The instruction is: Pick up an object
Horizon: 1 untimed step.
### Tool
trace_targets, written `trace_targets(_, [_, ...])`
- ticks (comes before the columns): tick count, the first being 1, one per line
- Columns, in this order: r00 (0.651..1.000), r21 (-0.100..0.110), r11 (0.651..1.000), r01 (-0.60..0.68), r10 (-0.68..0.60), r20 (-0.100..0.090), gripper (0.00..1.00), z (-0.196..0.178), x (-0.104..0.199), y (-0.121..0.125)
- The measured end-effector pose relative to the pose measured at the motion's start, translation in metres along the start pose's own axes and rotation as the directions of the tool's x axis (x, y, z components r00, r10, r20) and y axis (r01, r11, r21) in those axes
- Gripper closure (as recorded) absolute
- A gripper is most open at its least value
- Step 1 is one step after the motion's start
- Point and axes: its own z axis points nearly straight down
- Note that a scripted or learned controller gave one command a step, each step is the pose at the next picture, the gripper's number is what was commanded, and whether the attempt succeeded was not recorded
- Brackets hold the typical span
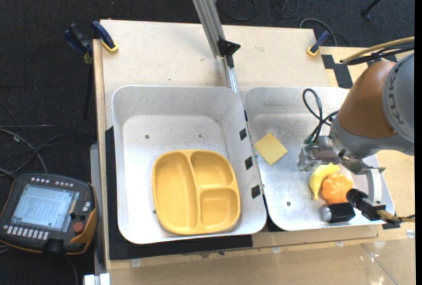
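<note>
In the right bin (283, 112) a flat pale yellow square (271, 148) lies near the left wall. A yellow piece (320, 177) and an orange round thing (335, 190) lie touching each other at the bin's right front. My gripper (312, 158) hangs low over the right bin, just above and left of the yellow piece and right of the square. The arm's grey and orange wrist (369, 112) hides the bin's right side. Nothing shows held in the gripper.
The left bin (132, 112) holds a yellow divided plate (196, 190) with three compartments at its front middle. A slanted metal pole (204, 6) rises behind the wall between the bins. A teach pendant (46, 211) lies on the floor at left.
</note>
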Motion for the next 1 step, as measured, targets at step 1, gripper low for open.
trace_targets(1, [1.0,0.018,1.0,0.003,-0.003,-0.007,1.0,-0.0423,-0.0013,0.0008])
